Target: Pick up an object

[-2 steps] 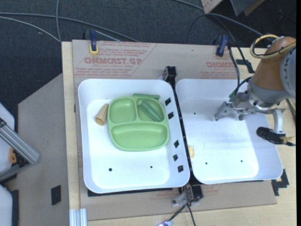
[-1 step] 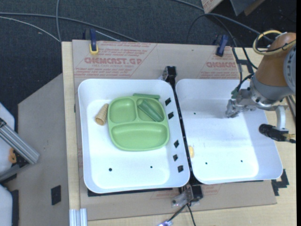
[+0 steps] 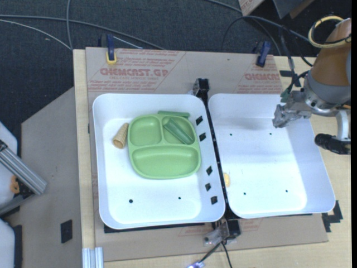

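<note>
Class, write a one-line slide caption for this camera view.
Gripper over the right bin; green divided plate and small cone lie in the left bin.

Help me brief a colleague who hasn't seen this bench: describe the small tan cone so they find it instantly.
Look in the left bin, the one holding the green divided plate. The cone lies on the white floor just off the plate's left edge, tip pointing up-right. It is the only tan item there; its neighbours are all green.
</note>
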`<state>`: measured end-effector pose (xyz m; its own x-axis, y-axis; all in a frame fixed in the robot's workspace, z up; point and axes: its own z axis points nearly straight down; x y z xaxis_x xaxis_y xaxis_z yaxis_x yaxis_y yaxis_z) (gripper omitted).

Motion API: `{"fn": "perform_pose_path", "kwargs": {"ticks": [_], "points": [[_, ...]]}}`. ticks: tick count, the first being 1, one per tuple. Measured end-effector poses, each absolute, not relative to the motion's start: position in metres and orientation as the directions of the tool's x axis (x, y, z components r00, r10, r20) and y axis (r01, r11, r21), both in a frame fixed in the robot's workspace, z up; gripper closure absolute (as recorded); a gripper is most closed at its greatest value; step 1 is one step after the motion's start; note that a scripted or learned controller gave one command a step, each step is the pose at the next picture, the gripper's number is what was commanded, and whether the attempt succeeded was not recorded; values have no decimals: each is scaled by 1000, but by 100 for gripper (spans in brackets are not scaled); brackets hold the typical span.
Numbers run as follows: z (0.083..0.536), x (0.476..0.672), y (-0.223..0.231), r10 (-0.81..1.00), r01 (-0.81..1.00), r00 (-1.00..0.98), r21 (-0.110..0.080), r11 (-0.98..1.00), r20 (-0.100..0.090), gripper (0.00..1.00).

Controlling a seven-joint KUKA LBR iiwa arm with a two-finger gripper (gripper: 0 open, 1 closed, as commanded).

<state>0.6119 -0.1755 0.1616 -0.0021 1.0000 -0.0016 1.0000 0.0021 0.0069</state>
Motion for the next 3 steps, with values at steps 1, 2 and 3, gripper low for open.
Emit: {"fn": "perform_pose_path", "kwargs": {"ticks": [1, 2, 3], "points": [[210, 622, -175, 1000, 1000, -2, 6, 2, -2, 100], [274, 618, -173, 1000, 1000, -2, 8, 2, -2, 100], [277, 614, -118, 1000, 1000, -6, -1, 6, 3, 100]]}}
